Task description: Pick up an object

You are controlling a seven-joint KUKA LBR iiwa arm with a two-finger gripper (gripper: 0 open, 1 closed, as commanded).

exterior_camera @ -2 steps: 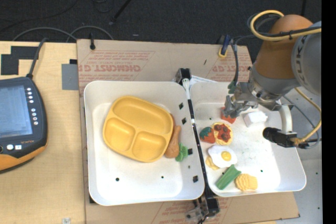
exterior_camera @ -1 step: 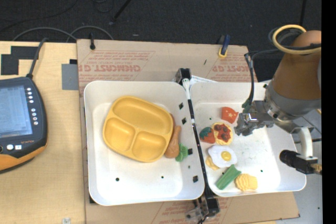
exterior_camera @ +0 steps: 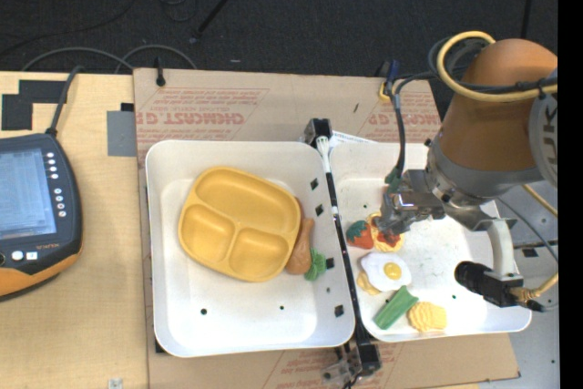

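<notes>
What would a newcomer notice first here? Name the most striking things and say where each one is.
First comes the yellow divided plate in the left bin, with a carrot against its right edge. Next the grey arm's orange band looms over the right bin, its gripper low over a strawberry. Nearer the front edge lie a fried egg, a green pod and yellow corn.

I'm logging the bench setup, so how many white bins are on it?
2. The left bin holds the yellow divided plate. The right bin sits beside it, under the gripper, with toy food like the fried egg.
</notes>
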